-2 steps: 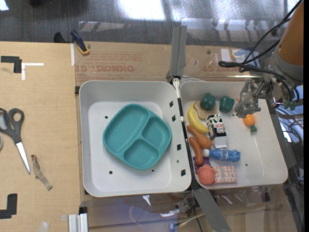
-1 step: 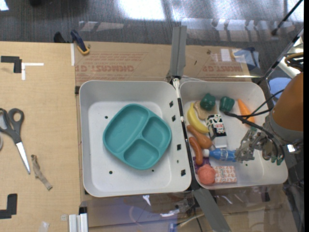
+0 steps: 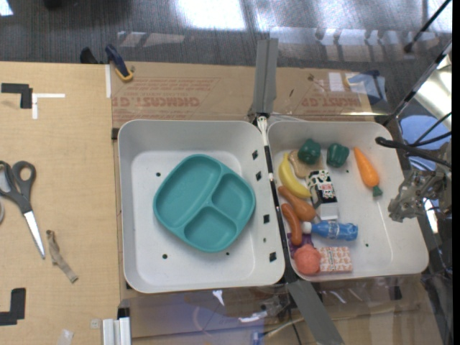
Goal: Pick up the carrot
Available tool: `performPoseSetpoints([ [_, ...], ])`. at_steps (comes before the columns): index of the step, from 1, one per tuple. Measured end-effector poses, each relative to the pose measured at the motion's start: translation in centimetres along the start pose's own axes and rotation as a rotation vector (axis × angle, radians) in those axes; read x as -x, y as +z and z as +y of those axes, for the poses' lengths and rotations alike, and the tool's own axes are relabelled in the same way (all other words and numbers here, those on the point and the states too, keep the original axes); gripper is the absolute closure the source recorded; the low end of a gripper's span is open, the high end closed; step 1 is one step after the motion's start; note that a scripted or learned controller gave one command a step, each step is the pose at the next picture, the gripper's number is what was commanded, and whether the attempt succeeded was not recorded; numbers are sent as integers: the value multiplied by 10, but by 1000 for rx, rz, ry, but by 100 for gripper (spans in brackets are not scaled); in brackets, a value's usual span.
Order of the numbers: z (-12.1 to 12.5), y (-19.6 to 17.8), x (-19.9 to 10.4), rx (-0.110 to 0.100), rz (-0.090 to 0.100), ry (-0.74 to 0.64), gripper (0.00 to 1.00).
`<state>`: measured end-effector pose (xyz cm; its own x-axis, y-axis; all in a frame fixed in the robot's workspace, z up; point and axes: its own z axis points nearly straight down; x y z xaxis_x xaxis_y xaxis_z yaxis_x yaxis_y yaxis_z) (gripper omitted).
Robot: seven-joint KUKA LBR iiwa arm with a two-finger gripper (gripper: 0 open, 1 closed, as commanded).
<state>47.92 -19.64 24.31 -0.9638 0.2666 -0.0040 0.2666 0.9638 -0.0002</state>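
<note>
The orange carrot [image 3: 366, 167] with a green tip lies in the right bin [image 3: 381, 254], near its far right side, pointing from back-left to front-right. My gripper [image 3: 407, 198] hovers over that bin's right rim. It is a short way right of the carrot's lower end and apart from it. Nothing shows in the gripper.
Left of the carrot the right bin holds two green peppers [image 3: 310, 151], a banana [image 3: 287, 175], a cow-print carton [image 3: 322, 185], sausages [image 3: 296, 208], a blue bottle [image 3: 335, 230], a red fruit [image 3: 307, 259] and a pink pack [image 3: 336, 259]. A teal divided plate [image 3: 205, 203] fills the left bin. Scissors [image 3: 23, 196] lie on the bench at left.
</note>
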Motion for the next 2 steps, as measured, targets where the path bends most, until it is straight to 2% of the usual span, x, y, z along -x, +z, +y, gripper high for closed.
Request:
performPoseSetpoints([
  [1, 40, 101, -2, 1, 3, -95, 100],
  [2, 5, -4, -1, 1, 0, -218, 100],
])
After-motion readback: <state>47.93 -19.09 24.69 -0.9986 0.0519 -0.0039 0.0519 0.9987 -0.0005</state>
